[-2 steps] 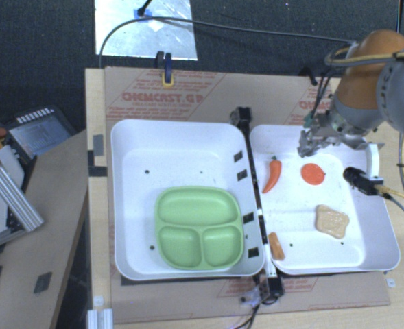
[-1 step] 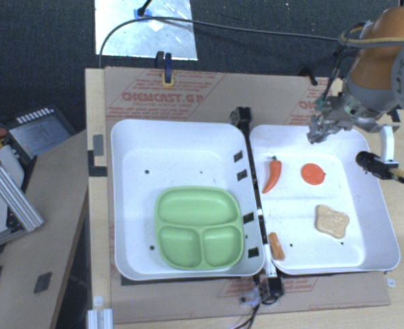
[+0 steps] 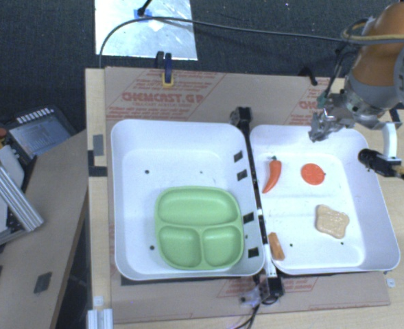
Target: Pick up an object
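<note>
Approach step: gripper hovered over right white bin far rim, jaws' state unclear, nothing seen held. Nearest targets: round red-orange disc, orange chilli-shaped pepper. Next: descend, centre over 1.

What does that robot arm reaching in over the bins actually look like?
The arm is a rounded grey metal body with a broad orange band near its wrist. It narrows to a small grey metal gripper at the tip. Thin dark cables run along it, and a black fitting sits just beside it at the bin's edge.
</note>
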`<state>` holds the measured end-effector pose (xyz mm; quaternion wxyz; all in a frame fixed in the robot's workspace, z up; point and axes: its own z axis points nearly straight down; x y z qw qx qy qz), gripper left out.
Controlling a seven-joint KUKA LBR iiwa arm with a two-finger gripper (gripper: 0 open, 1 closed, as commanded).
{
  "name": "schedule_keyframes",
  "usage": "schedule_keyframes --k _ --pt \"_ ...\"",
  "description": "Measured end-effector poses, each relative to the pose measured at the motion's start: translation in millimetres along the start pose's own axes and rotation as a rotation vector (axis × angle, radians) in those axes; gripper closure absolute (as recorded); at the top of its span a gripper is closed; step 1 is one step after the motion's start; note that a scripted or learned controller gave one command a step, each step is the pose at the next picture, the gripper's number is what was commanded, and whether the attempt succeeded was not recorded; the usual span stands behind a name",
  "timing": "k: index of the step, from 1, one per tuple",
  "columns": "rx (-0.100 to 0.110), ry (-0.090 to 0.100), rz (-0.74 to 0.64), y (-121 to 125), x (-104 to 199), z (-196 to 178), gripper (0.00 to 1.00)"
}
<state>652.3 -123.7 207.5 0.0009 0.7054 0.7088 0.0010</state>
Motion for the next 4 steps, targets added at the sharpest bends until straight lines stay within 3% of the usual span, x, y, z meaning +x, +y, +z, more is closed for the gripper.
schedule_keyframes --k 4 --pt "0.001 0.002 -0.005 -21 216 -28 1.00"
